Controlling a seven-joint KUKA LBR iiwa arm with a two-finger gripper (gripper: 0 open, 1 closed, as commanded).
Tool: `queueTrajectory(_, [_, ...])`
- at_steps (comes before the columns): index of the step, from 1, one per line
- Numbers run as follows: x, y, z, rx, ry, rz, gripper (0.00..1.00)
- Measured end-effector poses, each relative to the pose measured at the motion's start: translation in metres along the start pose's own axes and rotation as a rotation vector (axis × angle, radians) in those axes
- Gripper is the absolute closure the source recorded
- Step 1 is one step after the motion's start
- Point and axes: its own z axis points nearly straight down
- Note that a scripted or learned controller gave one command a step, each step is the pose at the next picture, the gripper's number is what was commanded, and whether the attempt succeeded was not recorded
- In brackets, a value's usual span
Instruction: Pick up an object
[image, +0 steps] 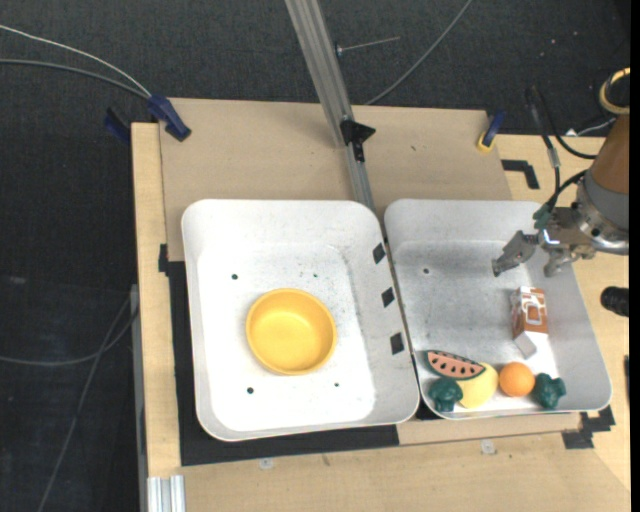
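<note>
Hovering over the right bin (440, 300), the gripper (534, 258) has its two fingers spread apart with nothing between them, and the nearest thing to take is the small brown carton (529, 312), which lies just toward the camera from the fingertips. The carton's long axis runs roughly away from the camera (so the open fingers would need to straddle its narrow width). Beyond the carton, along the bin's near edge, sit an orange (516, 380), a watermelon slice (455, 364), a lemon (480, 386) and two green pieces (547, 390), all clustered close. A yellow bowl (290, 330) rests in the left bin (220, 240), well apart from the carton.
</note>
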Motion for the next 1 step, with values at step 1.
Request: queueTrajectory(1, [0.0078,-0.0052,0.0609,0.001,0.001,0.000,0.00])
